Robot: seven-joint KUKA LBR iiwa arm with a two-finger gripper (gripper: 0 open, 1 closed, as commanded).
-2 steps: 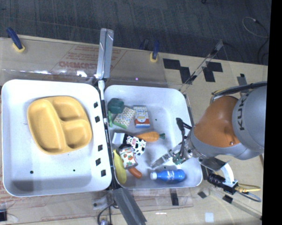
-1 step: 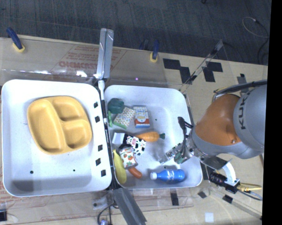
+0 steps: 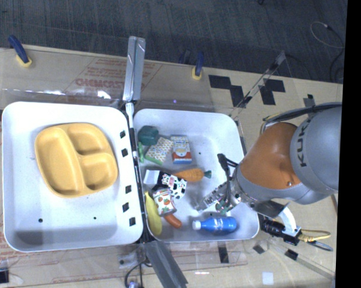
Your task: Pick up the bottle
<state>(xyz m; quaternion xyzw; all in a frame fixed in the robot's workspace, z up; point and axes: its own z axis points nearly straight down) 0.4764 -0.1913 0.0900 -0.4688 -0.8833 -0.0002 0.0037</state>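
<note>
The blue bottle with a white cap lies on its side near the front edge of the right bin, cap pointing left. My gripper hangs low in that bin, just above and behind the bottle, a short gap away from it. The grey arm with its orange band comes in from the right. Nothing shows between the gripper's tips.
Left of the bottle lie a banana, a small red item, a carrot, a patterned cow-print carton, a juice box and a teal cup. A yellow divided plate sits in the left bin.
</note>
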